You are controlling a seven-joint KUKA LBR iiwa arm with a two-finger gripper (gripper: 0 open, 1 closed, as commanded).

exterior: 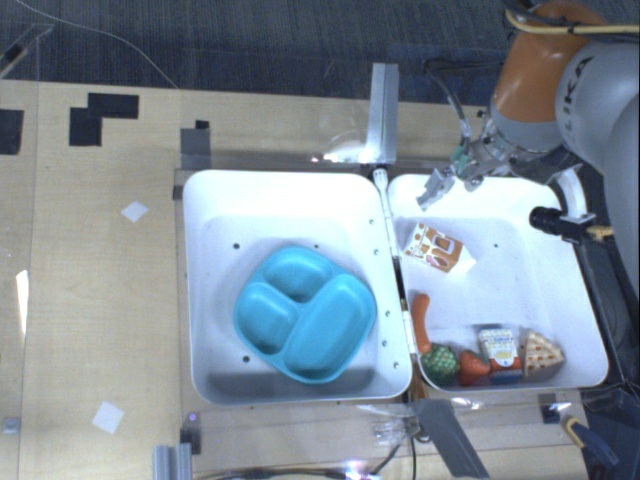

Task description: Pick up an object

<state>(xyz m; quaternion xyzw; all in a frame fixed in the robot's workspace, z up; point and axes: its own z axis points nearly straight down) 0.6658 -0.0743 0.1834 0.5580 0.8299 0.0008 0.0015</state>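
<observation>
Table (90, 298): two white bins are carried side by side; the right bin (500, 238) is taken as the landmark.
Left bin (210, 228): set touching the right bin's left wall; a blue divided plate (305, 313) is held in it.
Arm (560, 78): seen above the right bin's far right corner, reaching in.
Pincer (440, 183): hung over the right bin's far left corner, nothing between its fingers; whether it is spread or closed cannot be told.
Snack packet (436, 249): lain alone in the right bin's middle left, the nearest target.
Near-edge cluster: an orange carrot (421, 320), a green vegetable (440, 365), a small carton (497, 348) and a waffle-like wedge (543, 353) are crowded along the right bin's near wall.
Risk: the flat packet is judged likely to slip out or be pushed aside; the shared wall could be struck; in the cluster, two items could be caught together.
</observation>
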